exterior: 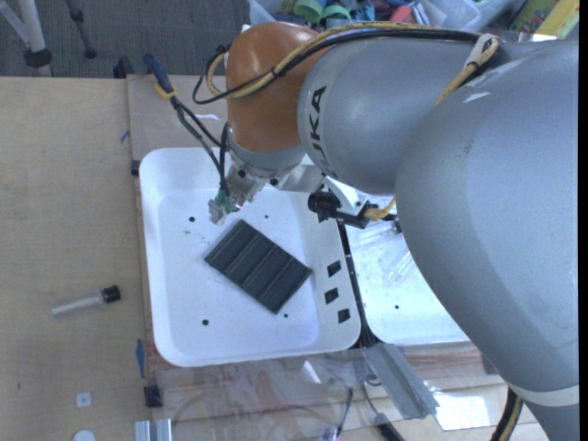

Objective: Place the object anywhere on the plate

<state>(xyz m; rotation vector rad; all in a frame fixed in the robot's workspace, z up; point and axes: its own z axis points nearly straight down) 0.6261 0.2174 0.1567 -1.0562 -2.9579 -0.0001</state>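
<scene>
Grey robot arm [441,154] fills the right side, its gripper [223,205] low in the left bin [175,329], touching a dark ribbed plate's [258,265] upper corner. Any carried object is indistinguishable. Releasing squarely over the plate seems wise.

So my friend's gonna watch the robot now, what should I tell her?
Gripper: low over the left bin's back part; I can't tell if it is open or shut.
Plate: dark, ribbed, lying flat in the middle of the left bin, just in front of the gripper.
Done: nothing sits on the plate yet.
Left: get the object onto the plate.
</scene>
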